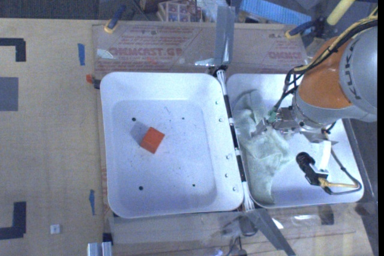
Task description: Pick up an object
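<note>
Grey arm low over the crumpled cloth in the right bin

Gripper [268,124] sat at the pale green cloth [262,150], which lay bunched along the right bin's [342,198] left side, directly under and left of it; whether it was open or closed could not be told. An orange block [152,139] lay well apart in the left bin [120,189]

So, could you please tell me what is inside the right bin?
A crumpled pale cloth lies in the right bin, along its left side. The gripper is down over the cloth's middle. Whatever lies beneath the cloth or the arm is covered.
</note>
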`<state>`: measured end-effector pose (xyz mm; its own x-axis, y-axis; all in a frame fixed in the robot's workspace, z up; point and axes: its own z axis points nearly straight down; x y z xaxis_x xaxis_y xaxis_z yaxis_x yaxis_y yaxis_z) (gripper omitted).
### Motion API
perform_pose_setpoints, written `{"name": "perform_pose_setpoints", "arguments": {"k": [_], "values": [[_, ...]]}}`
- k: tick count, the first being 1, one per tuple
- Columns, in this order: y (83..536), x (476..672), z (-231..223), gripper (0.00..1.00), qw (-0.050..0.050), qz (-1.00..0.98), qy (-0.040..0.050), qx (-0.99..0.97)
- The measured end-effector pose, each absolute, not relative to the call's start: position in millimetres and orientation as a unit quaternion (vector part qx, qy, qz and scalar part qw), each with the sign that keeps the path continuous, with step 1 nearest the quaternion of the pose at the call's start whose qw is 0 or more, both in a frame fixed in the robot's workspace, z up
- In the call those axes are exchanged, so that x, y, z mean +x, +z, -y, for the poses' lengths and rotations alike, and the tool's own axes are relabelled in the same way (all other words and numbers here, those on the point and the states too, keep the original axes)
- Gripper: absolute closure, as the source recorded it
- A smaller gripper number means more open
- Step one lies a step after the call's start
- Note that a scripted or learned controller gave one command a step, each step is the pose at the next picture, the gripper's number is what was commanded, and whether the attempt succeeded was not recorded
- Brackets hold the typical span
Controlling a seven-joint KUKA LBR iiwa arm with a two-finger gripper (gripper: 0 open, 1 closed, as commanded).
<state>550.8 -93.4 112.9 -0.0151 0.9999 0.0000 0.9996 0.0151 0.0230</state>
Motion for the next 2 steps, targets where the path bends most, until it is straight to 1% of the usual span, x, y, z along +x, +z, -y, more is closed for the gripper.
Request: {"name": "perform_pose_setpoints", "arguments": {"k": [1, 2], "values": [[184, 522.3, 52, 0.00, 0.000, -0.584, -0.0004, 0.812], [184, 517.6, 1, 0.00, -0.001, -0.664, -0.0007, 0.747]]}}
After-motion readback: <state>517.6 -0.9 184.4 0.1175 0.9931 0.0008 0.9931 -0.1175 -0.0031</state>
